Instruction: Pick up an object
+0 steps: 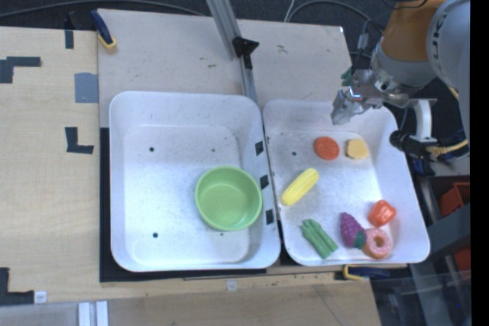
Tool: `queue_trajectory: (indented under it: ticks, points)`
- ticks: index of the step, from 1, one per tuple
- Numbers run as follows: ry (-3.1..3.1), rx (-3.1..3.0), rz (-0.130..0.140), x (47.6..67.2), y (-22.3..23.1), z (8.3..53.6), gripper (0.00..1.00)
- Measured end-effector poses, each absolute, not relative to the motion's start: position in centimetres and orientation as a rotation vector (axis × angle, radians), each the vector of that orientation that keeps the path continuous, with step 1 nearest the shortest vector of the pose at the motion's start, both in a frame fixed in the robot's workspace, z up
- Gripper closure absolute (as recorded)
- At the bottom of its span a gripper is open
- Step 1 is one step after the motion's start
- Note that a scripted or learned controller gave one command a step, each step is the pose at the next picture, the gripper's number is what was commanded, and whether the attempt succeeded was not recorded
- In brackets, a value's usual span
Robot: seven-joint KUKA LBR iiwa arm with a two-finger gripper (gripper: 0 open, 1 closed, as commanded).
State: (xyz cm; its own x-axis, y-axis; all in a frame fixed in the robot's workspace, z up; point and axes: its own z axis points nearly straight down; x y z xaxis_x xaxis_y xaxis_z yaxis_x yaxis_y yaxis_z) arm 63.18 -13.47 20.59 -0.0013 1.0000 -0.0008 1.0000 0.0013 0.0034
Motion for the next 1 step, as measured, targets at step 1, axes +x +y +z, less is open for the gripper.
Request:
queue_trajectory:
  ticks: [1]
  points:
    - [2.222, 2.217, 0.004, 63.76, -13.35, 24.98, 1.00]
